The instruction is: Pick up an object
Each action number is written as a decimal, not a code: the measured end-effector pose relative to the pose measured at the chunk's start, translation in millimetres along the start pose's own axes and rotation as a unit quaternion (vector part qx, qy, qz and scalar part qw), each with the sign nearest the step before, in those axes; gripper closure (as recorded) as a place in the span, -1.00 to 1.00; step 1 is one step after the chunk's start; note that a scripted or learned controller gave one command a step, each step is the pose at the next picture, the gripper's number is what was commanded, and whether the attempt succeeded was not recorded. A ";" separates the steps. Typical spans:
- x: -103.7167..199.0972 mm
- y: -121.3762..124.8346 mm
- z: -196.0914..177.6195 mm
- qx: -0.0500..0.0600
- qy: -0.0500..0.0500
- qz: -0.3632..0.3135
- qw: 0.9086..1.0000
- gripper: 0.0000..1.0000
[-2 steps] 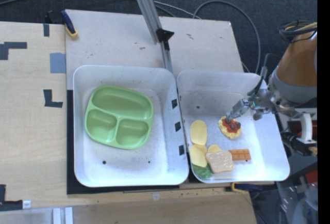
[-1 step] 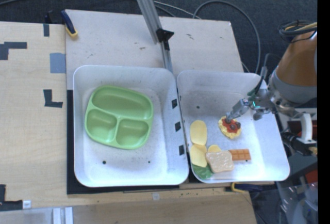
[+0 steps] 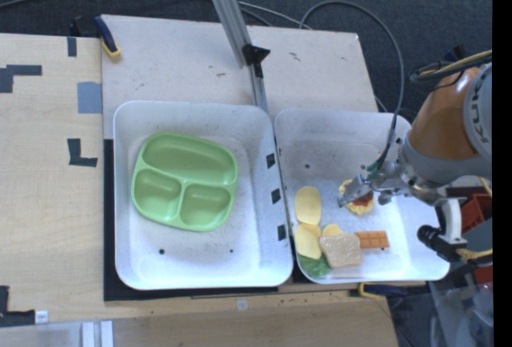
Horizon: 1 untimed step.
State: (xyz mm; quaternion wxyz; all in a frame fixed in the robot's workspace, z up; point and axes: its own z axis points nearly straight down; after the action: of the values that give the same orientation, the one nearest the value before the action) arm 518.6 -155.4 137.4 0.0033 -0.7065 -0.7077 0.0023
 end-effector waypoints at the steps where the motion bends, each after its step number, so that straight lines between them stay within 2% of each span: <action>1: -0.4 0.7 49.0 -0.004 -0.002 0.000 1.000 -1.00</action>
State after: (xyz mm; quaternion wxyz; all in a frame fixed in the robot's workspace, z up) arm 518.8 -155.7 88.4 -0.0008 -0.7068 -0.7074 0.0007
